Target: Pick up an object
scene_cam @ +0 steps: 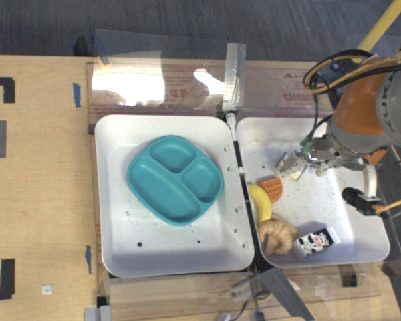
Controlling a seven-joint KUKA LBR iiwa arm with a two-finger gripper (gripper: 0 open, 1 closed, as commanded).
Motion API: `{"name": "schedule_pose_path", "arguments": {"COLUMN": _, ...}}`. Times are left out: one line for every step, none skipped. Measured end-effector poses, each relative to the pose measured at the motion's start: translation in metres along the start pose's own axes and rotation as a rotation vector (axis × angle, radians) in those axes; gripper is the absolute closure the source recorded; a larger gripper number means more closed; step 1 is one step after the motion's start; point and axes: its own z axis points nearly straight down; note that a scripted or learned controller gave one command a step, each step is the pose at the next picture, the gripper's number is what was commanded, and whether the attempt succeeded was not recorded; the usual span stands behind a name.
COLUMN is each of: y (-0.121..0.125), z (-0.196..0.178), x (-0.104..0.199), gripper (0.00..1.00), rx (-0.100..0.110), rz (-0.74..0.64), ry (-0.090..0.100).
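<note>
A light wooden bench (40, 179) stands on dark grey carpet and carries two shallow white plastic bins side by side, with a clear plastic sheet (160, 82) taped along the bench's far edge behind them. The left bin (113, 246) holds a teal plastic divided plate (175, 179) with three compartments, lying flat near the bin's middle and tilted a little toward the far right corner.

The right bin (334, 206) holds the loose objects, all gathered along its left wall and near edge. A yellow banana-shaped toy (260, 201) lies against the left wall, and an orange ridged piece (273, 188) touches its far side. Just toward the near edge sits a tan, knobbly pastry-shaped toy (277, 237), and beside it to the right lies a small white and black box with red marks (315, 241), close to the bin's near edge.

The grey arm with its orange band (361, 109) reaches in over the right bin's far right part. Its gripper (294, 166) hangs low over the bin floor, just beyond the orange piece, its light fingers spread apart with nothing between them
</note>
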Motion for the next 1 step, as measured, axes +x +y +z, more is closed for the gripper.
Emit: {"name": "schedule_pose_path", "arguments": {"y": 0.0619, "z": 0.0184, "x": 0.0235, "gripper": 0.0, "rx": 0.002, "rz": -0.003, "ry": 0.001}}
